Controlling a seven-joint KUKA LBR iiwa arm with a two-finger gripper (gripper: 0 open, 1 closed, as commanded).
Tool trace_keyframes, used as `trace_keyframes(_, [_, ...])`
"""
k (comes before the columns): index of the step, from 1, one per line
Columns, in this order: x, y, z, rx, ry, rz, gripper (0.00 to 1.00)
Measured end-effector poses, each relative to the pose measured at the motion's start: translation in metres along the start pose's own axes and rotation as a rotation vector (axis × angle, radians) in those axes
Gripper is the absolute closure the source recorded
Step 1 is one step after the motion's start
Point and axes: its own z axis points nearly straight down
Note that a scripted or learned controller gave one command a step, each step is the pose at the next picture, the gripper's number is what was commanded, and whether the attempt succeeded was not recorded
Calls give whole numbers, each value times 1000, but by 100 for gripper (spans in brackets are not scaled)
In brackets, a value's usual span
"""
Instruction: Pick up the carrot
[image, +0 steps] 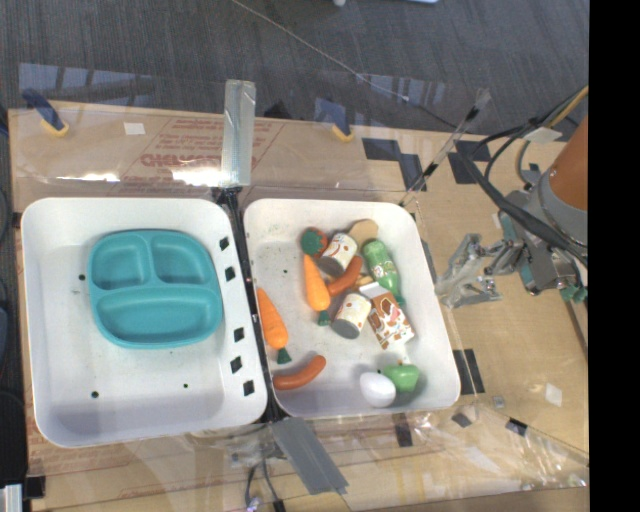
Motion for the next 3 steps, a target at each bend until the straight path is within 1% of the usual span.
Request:
trace_keyframes(1, [-47, -2, -100, -1, 0, -164, 100])
trace_keyframes(2, [-68, 18, 102, -13, 16, -368, 100])
trace_keyframes(3, [-3, 0, -124, 3, -3, -345, 100])
